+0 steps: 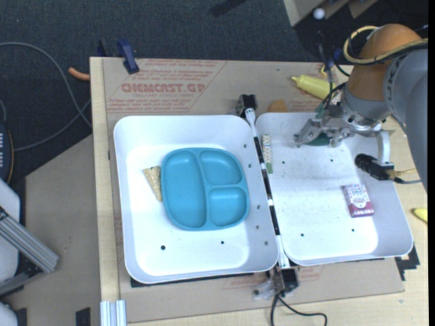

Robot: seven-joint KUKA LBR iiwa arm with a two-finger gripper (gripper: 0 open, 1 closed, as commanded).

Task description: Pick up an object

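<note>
Small pink-and-purple rectangular packet (358,200), lying flat in the right shallow white bin (319,243), near its right wall; its long axis runs roughly near to far. The two-finger gripper (317,134) hangs over the far end of the same bin, so the packet lies to its near right, well apart. Whether the gripper is open or closed cannot be told from here. The left white bin (136,236) holds a blue three-compartment plastic plate (204,189), with a tan cracker-like piece (153,180) just beside its left edge. Both bins rest on a brown board with red lettering (163,87), above dark carpet (136,12).
</note>
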